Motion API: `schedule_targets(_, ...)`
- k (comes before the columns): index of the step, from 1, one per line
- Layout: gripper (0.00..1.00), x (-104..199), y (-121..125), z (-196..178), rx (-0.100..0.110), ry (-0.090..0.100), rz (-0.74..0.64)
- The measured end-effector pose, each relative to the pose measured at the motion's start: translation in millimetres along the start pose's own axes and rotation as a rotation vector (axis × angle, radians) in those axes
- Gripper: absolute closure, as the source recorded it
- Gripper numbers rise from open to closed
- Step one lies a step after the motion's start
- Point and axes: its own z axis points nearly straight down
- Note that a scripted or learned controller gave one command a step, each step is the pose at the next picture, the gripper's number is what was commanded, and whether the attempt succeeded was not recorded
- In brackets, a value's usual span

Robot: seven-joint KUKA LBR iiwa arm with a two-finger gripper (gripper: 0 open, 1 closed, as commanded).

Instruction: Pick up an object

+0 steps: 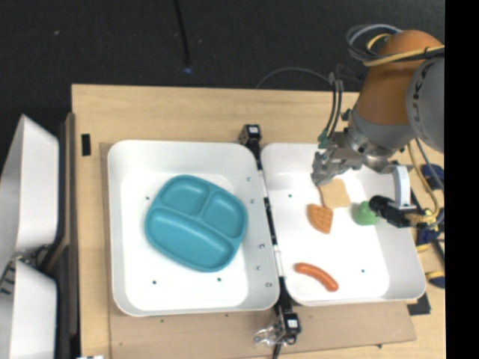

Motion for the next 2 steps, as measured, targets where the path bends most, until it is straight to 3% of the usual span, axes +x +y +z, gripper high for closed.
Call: schedule_targets(2, 1.0, 106.4, 1.3, -18.1, -0.002, 0.001, -0.001)
